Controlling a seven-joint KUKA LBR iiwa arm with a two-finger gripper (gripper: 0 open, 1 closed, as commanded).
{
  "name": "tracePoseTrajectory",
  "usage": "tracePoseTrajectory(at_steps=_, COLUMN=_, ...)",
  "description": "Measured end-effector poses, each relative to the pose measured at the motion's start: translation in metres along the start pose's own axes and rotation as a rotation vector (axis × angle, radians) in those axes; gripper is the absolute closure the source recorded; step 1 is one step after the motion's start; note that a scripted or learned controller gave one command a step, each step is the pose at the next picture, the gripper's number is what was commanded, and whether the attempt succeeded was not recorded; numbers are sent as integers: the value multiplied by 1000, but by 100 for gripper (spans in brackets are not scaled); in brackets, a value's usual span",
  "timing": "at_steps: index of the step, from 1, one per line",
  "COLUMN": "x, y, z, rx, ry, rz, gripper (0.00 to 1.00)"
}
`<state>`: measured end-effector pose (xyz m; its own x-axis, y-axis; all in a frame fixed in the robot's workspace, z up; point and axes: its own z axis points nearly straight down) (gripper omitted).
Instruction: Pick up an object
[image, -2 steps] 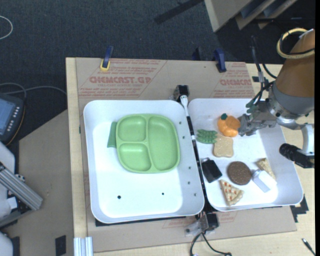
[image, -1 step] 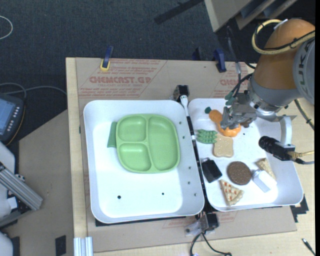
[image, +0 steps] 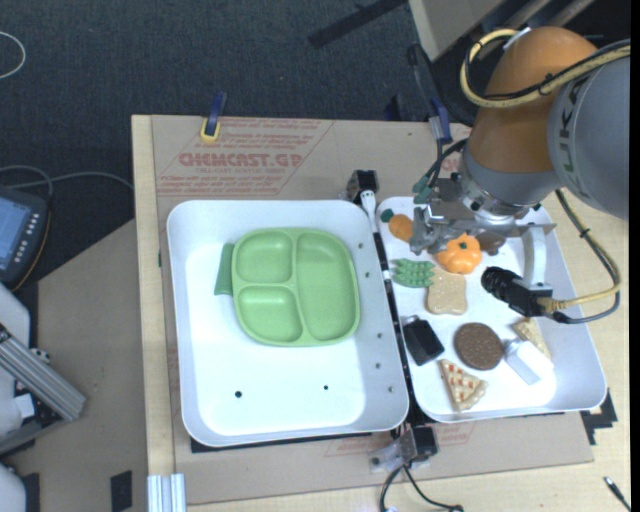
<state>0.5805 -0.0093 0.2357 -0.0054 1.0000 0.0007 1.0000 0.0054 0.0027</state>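
Low over the back of the right-hand shallow white bin (image: 590, 385), the two-finger gripper (image: 437, 231) hangs from the grey arm with its orange band, which reaches in from the right. How the gripper is set I cannot tell from this slant; the wrist body covers most of it.

Just beside the gripper sits a small orange pumpkin-shaped toy (image: 460, 255), touching or nearly touching the metal, and it looks like the likeliest target, though nothing shows it gripped. An orange rounded piece (image: 400, 226) lies on the gripper's other side, near the wall between the bins. A green knobbly toy vegetable (image: 411, 271) and a tan slice of toy bread (image: 446, 294) lie just in front.

Nearer the front are a black rectangular block (image: 422, 340), a brown round cookie-like disc (image: 479, 345), a toy pizza wedge (image: 461, 383) and a pale wrapped piece (image: 522, 361). All this clutter sits in one bin, presumably as the stock to pick from.

A light green divided plastic plate (image: 295, 285) rests in the left-hand white bin (image: 200, 390), its compartments bare, probably as a place to set things down. Crowding around the pumpkin may make a clean grasp awkward.
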Motion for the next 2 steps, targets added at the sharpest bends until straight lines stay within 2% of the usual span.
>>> tracePoseTrajectory(at_steps=1, x=49, y=10, z=15, rx=2, ry=0, rz=0, gripper=100)
tracePoseTrajectory(at_steps=2, x=74, y=-4, z=7, rx=5, ry=1, rz=2, gripper=100)
